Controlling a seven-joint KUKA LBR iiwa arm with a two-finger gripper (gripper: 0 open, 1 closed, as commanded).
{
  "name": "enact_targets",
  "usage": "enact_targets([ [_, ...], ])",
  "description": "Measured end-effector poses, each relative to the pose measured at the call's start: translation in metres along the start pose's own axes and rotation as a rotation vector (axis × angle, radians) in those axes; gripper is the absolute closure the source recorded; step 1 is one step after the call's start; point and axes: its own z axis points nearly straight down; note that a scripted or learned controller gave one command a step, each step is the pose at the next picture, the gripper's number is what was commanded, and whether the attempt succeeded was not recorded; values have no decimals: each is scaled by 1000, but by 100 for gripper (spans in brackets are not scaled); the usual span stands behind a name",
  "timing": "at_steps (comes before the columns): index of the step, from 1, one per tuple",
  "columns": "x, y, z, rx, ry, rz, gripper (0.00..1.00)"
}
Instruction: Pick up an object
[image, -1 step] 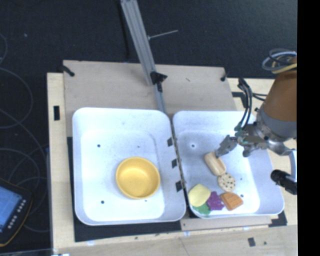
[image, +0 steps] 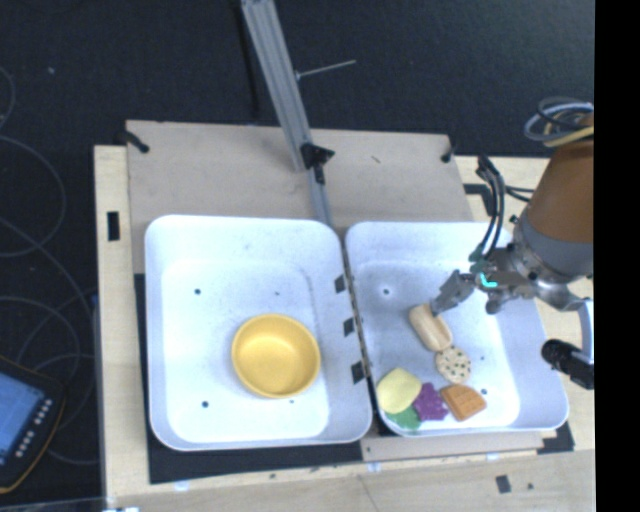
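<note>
Nearest, at right bin's (image: 520, 385) front rim: yellow rounded lump (image: 398, 388), purple toy (image: 431, 401), orange wedge (image: 464, 401), packed tight, shapes hard to read. Behind them, speckled round cookie (image: 453, 363), then tan oblong bread-like piece (image: 430, 327), long axis upper-left to lower-right. Grey two-finger gripper (image: 447, 296) just above its upper end; spread or pinched: can't tell. Yellow round bowl (image: 275, 355) alone in left bin (image: 180, 300), wide open floor.

Arm (image: 565, 200) cut off at right edge.
</note>
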Motion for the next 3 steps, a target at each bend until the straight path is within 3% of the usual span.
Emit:
enact_targets([
  [3,-9,-1,136,7,-1,2,0],
])
